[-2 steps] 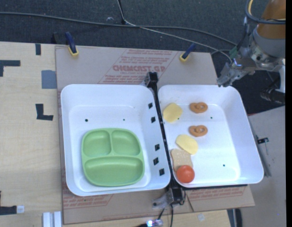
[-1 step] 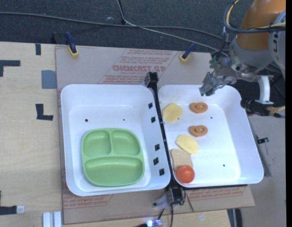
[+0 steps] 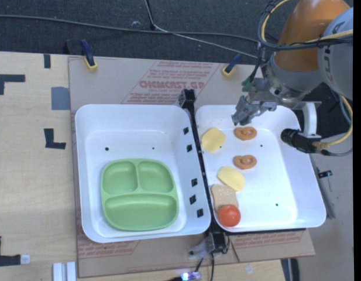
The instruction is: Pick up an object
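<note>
The right bin [image 3: 285, 212] holds two brown pretzels [image 3: 246, 133] [image 3: 246, 161], two pale yellow chips [image 3: 213, 139] [image 3: 231, 178], a tan slice of bread [image 3: 223, 194] and a red tomato [image 3: 229, 216]. My gripper [image 3: 243, 117] hangs over the bin's far side, just above and behind the upper pretzel. Its dark fingertips point down and nothing shows between them.
The left bin [image 3: 89, 122] carries a green divided plate [image 3: 139, 194]. A black divider [image 3: 193, 151] with clips runs between the bins. A black cable and fitting [image 3: 297, 139] lies over the right bin's far right rim. Blue and yellow clamps [image 3: 88, 56] hold the cardboard at the back.
</note>
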Motion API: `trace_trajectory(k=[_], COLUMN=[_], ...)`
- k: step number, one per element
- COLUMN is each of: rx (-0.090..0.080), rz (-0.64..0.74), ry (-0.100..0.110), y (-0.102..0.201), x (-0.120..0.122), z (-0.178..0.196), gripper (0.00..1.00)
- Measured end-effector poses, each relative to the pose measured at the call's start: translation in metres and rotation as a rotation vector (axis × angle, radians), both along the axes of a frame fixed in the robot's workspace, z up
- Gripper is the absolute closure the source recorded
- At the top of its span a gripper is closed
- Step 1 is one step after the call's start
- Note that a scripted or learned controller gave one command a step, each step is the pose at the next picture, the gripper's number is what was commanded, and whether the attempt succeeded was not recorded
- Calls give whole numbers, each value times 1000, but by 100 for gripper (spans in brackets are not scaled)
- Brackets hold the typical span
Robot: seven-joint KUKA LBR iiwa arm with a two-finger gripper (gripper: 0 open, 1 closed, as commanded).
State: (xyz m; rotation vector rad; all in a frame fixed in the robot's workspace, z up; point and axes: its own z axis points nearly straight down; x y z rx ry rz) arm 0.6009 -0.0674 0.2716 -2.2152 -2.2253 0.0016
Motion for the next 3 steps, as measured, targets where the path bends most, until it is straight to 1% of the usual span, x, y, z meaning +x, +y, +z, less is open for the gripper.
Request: trace_trajectory(k=[1,2,3], rx=[0,0,0], rz=[0,2,1], ry=[1,1,2], y=[43,98,148], x=[-13,-26,-55], z=[-18,-18,-24], gripper=[100,100,100])
